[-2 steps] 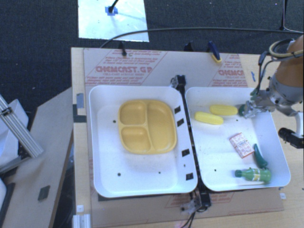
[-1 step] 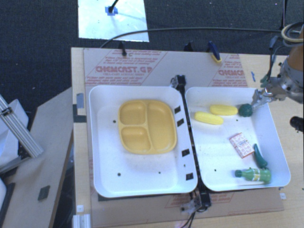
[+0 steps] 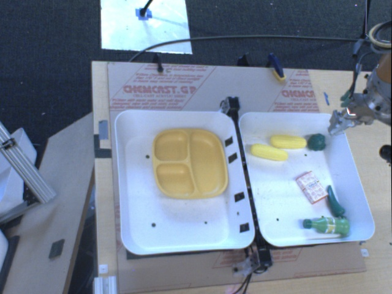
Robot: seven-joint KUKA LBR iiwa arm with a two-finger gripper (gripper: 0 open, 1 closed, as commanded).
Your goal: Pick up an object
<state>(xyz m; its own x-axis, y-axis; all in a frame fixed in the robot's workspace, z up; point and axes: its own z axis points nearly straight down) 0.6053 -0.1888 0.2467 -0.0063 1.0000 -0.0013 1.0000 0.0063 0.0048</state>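
The right bin (image 3: 361, 208) holds two yellow oblong pieces (image 3: 288, 141) (image 3: 268, 152) lying side by side near its far edge. A dark green ball (image 3: 316, 142) rests just right of them. Nearer the front lie a red and white packet (image 3: 311, 187), a teal curved piece (image 3: 335, 202) and a green bottle (image 3: 326, 225) on its side. My gripper (image 3: 340, 122) hangs over the far right corner of this bin, a little up and right of the green ball, with nothing seen in it.
The left bin (image 3: 131, 225) holds a yellow divided plate (image 3: 188, 163). A black-clipped divider (image 3: 240, 164) runs between the bins. A blue clamp (image 3: 276, 67) and cables lie on the board behind them. An aluminium rail (image 3: 24, 170) stands at the left.
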